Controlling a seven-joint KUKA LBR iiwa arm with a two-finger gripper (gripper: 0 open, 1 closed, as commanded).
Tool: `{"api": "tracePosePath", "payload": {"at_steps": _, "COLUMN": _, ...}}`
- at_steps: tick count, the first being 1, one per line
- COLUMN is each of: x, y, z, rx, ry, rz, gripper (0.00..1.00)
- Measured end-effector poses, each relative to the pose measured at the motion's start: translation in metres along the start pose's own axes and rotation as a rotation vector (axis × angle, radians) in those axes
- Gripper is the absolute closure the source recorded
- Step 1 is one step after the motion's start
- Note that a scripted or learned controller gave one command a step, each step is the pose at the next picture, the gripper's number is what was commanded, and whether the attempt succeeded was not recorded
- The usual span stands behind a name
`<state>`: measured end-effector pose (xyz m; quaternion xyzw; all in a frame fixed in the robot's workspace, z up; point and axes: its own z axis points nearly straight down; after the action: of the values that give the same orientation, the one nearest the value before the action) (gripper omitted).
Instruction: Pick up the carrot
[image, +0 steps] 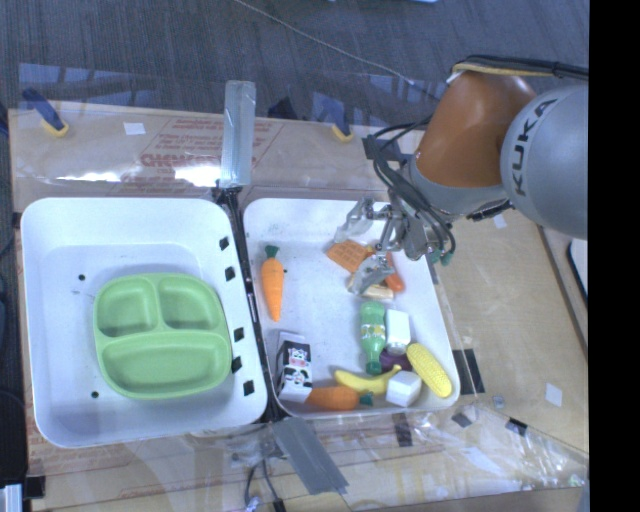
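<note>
Grey arm (548, 150) lettered KUKA, orange band (470, 125), black cables (400, 175), silvery metal claw (385, 245).

The arm (520, 130) is cut off at the right edge, and its wrist hides the right bin's (300, 215) far corner.

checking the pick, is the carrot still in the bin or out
In the bin. The carrot lies flat on the right bin's floor near its left wall, leafy end up-frame, apart from the gripper over the far corner.
</note>
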<state>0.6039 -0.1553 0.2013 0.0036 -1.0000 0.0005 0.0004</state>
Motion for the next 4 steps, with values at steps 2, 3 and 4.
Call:
{"api": "tracePosePath", "payload": {"at_steps": 2, "x": -0.027, "y": 0.065, "z": 0.108, "rx": -0.001, "ry": -0.004, "rz": 0.455, "gripper": 0.00}}
{"api": "tracePosePath", "payload": {"at_steps": 3, "x": -0.016, "y": 0.056, "z": 0.109, "rx": 0.000, "ry": 0.003, "rz": 0.956, "gripper": 0.00}}
{"api": "tracePosePath", "payload": {"at_steps": 4, "x": -0.017, "y": 0.057, "z": 0.098, "rx": 0.001, "ry": 0.003, "rz": 0.947, "gripper": 1.00}}
